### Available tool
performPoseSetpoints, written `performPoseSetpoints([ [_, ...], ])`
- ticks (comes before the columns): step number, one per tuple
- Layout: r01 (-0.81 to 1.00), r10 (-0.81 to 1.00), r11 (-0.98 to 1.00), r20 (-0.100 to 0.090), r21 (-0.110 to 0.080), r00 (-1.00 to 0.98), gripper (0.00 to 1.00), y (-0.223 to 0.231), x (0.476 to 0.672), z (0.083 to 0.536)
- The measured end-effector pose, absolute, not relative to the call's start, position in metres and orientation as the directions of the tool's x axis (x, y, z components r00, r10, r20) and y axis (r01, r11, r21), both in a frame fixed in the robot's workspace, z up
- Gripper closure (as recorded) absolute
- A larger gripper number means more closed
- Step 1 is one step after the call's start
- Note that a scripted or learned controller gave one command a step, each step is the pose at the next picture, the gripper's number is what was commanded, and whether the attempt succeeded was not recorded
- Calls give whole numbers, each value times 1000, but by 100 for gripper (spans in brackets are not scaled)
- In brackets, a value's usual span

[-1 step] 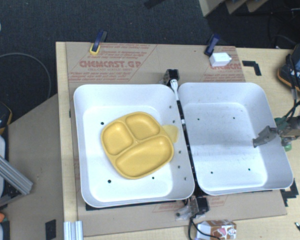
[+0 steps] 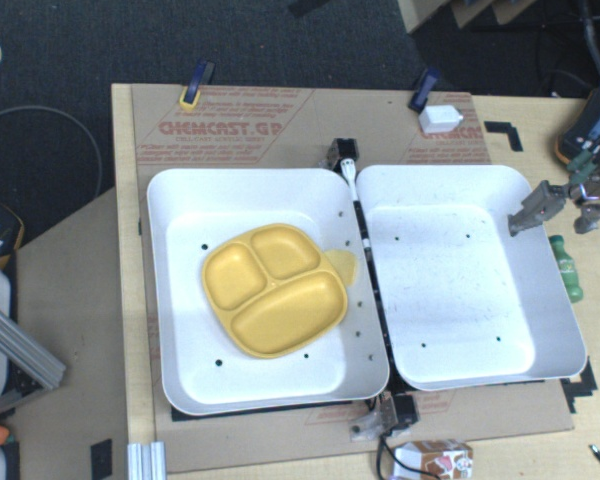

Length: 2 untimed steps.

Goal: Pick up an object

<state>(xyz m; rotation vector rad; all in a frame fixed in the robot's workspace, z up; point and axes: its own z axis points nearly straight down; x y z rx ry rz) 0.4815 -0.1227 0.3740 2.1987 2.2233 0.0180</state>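
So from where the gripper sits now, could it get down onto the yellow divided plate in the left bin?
Probably yes. The yellow plate lies open-side up in the left bin with nothing over it. The gripper hangs at the right bin's far edge, so it must first cross that bin.

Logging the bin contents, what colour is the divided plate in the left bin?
Yellow. The divided plate shows best in the camera view.
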Motion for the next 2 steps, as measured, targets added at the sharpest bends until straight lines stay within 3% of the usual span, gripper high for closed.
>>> performPoseSetpoints([
  [1, 1000, 1000, 13, 1, 22, -13, 0, -36, 480, 518],
  [2, 1000, 1000, 2, -2, 6, -2, 100, -41, 480, 519],
])
